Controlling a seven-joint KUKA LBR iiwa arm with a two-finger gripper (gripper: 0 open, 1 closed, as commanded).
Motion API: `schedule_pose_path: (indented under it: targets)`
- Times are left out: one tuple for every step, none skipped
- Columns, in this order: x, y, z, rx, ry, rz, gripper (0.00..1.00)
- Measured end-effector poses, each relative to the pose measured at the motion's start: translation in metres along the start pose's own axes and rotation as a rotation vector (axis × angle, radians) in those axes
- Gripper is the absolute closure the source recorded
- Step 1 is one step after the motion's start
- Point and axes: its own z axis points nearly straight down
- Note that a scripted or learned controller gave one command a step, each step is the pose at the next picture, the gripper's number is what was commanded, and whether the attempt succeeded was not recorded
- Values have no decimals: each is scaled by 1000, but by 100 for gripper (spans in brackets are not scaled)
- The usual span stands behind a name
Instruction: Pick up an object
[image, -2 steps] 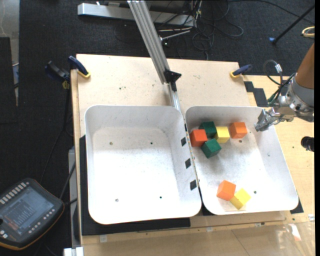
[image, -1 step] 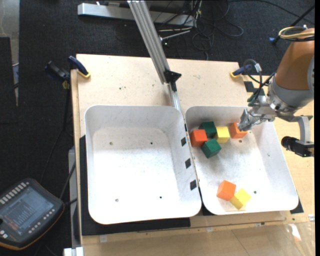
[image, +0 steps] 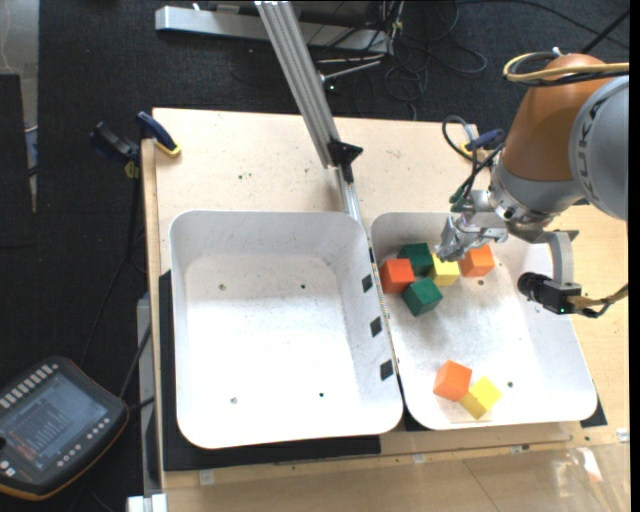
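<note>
Over right bin (image: 560, 385), upper part: your claw (image: 455, 248) hangs low above block cluster; whether it is apart or together, you cannot tell. Bin: shallow white tray, smooth, speckled floor, rounded corners. Blocks: small matte cubes. Yellow cube (image: 447, 270) just beside claw tip, partly hidden by it. Orange cube (image: 478, 261) beside it; green cubes (image: 422, 295), second orange cube (image: 397, 273) near. Orange-yellow pair (image: 465, 387) well apart, near front rim.

Matt white plastic bins (image: 270, 330) (speckled), pale wood bench (image: 250, 160).
</note>
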Motion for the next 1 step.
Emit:
schedule_pose_path:
  targets:
    - [58, 12, 1, -2, 0, -1, 100]
